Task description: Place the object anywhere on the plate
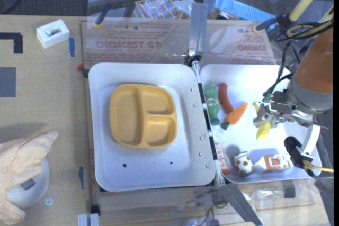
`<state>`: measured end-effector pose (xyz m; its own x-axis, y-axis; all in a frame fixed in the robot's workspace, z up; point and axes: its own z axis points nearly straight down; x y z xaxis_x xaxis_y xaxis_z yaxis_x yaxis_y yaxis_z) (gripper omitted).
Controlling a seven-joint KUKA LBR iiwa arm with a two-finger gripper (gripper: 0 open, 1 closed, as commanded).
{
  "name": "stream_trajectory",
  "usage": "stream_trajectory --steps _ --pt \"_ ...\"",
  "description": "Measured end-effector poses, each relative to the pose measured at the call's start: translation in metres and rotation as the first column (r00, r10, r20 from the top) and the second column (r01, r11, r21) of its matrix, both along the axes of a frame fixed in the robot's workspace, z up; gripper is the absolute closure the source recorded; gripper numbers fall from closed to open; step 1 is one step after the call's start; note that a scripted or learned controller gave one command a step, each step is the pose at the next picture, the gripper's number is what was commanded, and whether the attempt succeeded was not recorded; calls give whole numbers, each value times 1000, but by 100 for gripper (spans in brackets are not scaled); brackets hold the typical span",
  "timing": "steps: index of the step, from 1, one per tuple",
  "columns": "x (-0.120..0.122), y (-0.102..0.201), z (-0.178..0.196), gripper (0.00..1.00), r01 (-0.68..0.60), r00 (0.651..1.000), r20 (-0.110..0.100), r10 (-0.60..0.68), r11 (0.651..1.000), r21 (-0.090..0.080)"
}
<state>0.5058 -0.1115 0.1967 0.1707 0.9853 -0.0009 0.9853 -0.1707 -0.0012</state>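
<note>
Lying between the closed fingers of the gripper (266, 118) (right bin): a yellow banana (263, 129)

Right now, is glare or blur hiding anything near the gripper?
Camera view: strong glare washes out the right bin floor; the gripper and the yellow object beside it look soft; the plate in the left bin is evenly lit.

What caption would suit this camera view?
Gripper over right bin by a yellow toy; yellow plate waits left.
</note>
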Motion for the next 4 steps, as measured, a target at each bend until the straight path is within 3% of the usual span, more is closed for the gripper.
stream_trajectory --steps 1,2,3,4 --pt "28 76 39 100 -233 972 2 233 972 -1" --pt "59 145 -13 100 -195 981 -1 195 981 1" --pt "59 145 -13 0 -196 981 -1 196 981 1" --pt "76 238 -14 0 -45 999 1 45 999 0"
